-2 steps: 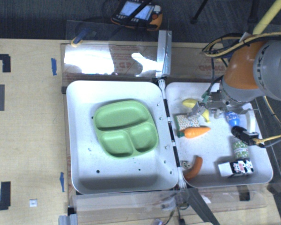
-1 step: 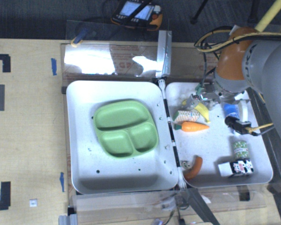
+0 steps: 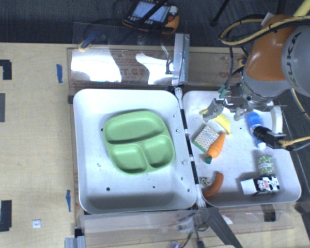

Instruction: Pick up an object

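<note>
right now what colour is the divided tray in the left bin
Light green, seen in the camera view: the divided tray in the left bin.

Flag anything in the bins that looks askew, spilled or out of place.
Nothing spilled or broken. The green tray lies askew in the left bin. In the right bin, the carrot and sausage lie loose at odd angles, and the checkered packet is tilted.

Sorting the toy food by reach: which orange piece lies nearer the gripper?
The toy carrot, just below the gripper; the orange sausage lies farther, at the bin's front edge.
</note>
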Motion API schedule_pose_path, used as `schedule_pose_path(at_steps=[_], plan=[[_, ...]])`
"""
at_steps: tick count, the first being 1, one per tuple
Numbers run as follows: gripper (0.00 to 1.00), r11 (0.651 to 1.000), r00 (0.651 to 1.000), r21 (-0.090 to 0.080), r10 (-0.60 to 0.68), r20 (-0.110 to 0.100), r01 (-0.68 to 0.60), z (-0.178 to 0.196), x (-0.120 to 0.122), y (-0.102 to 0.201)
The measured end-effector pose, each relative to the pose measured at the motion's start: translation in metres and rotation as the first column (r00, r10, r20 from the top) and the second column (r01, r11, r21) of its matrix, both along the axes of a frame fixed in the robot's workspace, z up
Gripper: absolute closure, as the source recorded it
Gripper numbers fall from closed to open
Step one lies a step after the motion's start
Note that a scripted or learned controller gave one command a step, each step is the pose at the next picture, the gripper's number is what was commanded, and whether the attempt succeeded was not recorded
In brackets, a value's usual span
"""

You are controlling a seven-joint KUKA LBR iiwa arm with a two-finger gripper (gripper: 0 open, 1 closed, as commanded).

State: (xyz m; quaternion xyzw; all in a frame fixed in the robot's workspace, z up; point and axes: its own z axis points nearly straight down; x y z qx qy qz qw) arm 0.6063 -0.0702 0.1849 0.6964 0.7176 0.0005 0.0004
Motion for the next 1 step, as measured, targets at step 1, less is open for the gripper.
schedule_pose_path(at_steps=[1], plan=[[0.0,0.995,0.995,-0.001,-0.095,0.001,0.095,0.0257,0.0306,-0.0231]])
